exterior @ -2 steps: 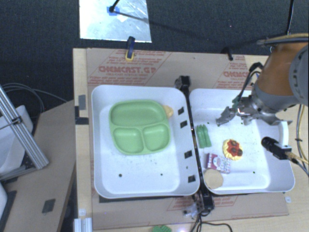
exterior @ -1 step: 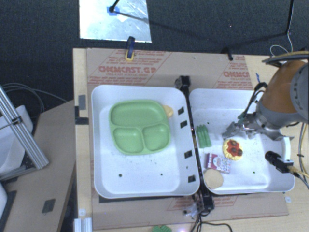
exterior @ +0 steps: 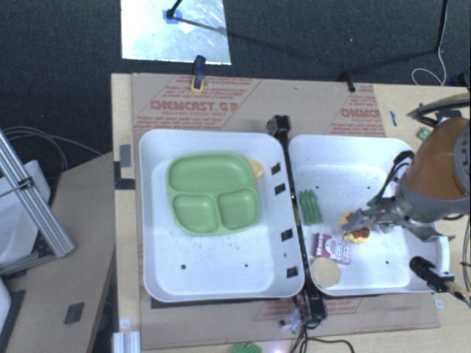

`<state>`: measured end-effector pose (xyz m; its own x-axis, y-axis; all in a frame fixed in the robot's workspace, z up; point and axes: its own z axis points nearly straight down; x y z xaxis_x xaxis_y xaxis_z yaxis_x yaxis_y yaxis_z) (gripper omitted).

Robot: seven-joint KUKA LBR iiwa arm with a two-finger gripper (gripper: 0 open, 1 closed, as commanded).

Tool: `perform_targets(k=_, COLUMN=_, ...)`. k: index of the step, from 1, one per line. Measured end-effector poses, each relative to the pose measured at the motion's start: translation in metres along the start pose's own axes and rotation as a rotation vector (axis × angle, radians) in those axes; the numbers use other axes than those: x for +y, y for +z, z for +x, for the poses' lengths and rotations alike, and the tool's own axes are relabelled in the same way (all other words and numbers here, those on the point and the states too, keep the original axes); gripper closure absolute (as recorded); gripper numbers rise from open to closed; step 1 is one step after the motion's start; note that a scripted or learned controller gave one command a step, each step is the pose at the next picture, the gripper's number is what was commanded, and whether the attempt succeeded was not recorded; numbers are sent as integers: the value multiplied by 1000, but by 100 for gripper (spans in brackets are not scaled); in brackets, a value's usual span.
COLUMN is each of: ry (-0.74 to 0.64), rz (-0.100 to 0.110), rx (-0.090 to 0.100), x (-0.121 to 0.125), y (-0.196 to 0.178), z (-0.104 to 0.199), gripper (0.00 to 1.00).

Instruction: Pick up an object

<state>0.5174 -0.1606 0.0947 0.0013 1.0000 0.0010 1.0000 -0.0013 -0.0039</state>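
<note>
The arm comes in over the right bin (exterior: pixel 383 153), its gripper (exterior: pixel 358 223) low near the bin's middle. A small yellow-and-red toy (exterior: pixel 355 231) sits right at the fingertips, touching them; whether the fingers grasp it or only rest on it I cannot tell. Toward the bin's left wall lies a green ridged piece (exterior: pixel 310 207). Near the front left corner lie a pink packet (exterior: pixel 332 248) and, just before it, a tan disc (exterior: pixel 325 272). The left bin (exterior: pixel 158 271) holds a green tray (exterior: pixel 213 193) with a yellow thing (exterior: pixel 256 169) at its right edge.
</note>
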Motion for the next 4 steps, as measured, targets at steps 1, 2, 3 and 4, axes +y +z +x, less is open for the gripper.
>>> perform_targets(k=1, ry=-10, rz=-2, rx=3, x=-24, y=11, z=74, gripper=0)
perform_targets(k=2, ry=-9, rz=-13, rx=-2, x=58, y=9, z=79, gripper=0)
perform_targets(k=3, ry=0, rz=-11, rx=-5, x=100, y=3, z=16, gripper=0)
perform_targets(k=4, ry=-5, rz=-10, rx=-2, x=69, y=8, z=58, gripper=0)
